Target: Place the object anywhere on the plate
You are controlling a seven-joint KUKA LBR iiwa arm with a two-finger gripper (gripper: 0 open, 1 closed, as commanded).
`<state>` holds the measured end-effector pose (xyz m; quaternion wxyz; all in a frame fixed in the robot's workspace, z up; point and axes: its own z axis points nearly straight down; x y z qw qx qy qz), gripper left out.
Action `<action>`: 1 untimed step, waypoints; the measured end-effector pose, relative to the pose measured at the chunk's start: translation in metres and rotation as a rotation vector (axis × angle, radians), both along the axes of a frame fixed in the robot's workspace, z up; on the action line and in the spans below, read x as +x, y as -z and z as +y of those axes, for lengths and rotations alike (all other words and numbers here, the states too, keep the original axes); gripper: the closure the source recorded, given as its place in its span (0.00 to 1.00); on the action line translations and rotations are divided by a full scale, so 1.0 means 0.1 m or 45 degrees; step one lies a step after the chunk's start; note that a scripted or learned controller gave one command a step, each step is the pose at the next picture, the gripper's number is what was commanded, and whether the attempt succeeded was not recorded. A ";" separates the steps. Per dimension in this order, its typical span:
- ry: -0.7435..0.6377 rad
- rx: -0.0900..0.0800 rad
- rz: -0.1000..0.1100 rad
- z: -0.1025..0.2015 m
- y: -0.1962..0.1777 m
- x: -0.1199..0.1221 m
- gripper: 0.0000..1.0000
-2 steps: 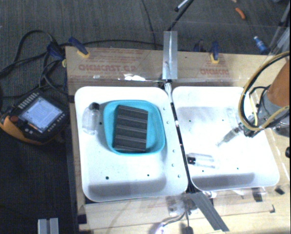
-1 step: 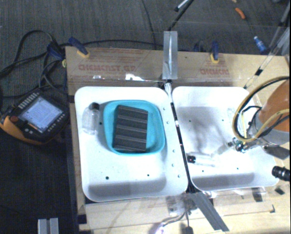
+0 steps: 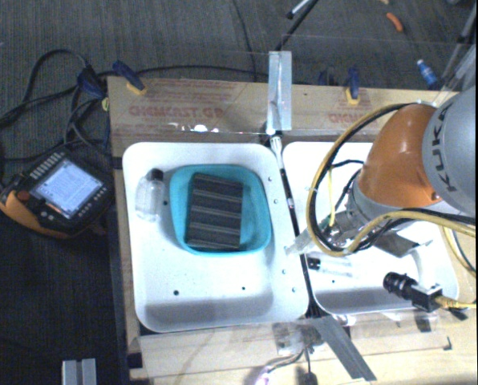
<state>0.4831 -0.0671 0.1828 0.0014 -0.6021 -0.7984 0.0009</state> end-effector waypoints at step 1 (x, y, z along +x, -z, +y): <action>0.108 -0.005 -0.004 -0.58 -2.12 0.01 0.00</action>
